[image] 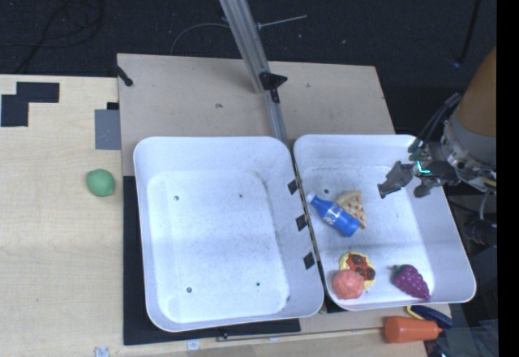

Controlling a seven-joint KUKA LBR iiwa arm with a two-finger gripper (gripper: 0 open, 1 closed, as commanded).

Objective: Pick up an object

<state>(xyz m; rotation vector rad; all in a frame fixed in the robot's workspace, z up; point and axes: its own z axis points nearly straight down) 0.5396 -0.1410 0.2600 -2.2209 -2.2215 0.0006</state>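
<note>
Two bins side by side on the bench: the left bin (pixel 212 234) and the right bin (pixel 422 242), their inner rims touching. In the right bin, a bottle (pixel 333 215) lies near the left wall, touching a pizza slice (pixel 353 205) on its right; nearer the front rim sit a peach (pixel 349 284) against a second pizza piece (pixel 359 265), with a grape bunch (pixel 410 280) to their right. Outside the bins, a ball (pixel 101 182) rests on the bench well left of the left bin, a carrot (pixel 412 329) lies just before the right bin's front rim, and the gripper (pixel 410 179) hangs over the right bin's right rear part
</note>
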